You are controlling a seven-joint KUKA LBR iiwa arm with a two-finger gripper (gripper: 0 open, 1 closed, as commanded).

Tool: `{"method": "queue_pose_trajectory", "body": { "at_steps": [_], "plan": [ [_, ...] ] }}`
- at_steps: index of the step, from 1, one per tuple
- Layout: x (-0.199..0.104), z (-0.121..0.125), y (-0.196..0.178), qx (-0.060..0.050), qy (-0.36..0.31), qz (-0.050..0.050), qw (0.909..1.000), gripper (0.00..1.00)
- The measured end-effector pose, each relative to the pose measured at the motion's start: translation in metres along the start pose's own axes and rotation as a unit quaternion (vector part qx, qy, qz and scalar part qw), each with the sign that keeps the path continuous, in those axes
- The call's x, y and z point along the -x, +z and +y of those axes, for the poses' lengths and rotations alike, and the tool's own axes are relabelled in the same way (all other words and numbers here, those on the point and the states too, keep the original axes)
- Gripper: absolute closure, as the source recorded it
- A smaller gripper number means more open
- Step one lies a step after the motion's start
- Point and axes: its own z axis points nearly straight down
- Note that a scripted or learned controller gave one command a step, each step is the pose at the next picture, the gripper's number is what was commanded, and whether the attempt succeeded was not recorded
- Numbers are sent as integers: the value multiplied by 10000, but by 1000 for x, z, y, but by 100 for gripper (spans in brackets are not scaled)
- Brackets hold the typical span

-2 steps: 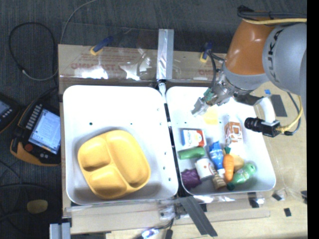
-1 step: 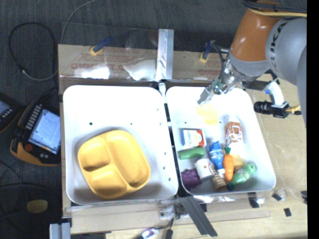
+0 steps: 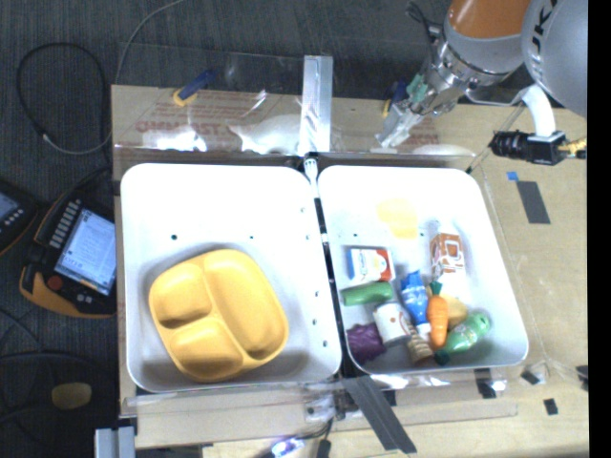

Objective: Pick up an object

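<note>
While angled down-left, the end effector [image 3: 396,134] hangs beyond the right bin [image 3: 496,256].

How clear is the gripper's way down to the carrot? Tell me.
Probably reachable, but tight. The gripper sits above the back rim of the right bin, with nothing over the carrot. A blue bottle and a green toy crowd the carrot's sides.

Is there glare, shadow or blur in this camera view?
Camera view: both white bins look washed out, the left bin most; the yellow tray casts a soft shadow; the small toys are slightly blurred; the claw is hard to read against the bench.
</note>
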Motion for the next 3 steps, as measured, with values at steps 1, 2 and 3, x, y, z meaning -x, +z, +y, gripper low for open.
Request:
{"method": "queue_pose_trajectory", "body": {
  "at_steps": [1, 2, 3],
  "plan": [
    [16, -10, 87, -20, 276, 1, 9996, 100],
    [-18, -51, 88, -8, -487, 6, 9988, 100],
    [-41, -111, 113, -12, -174, 21, 9998, 100]
  ]
}}
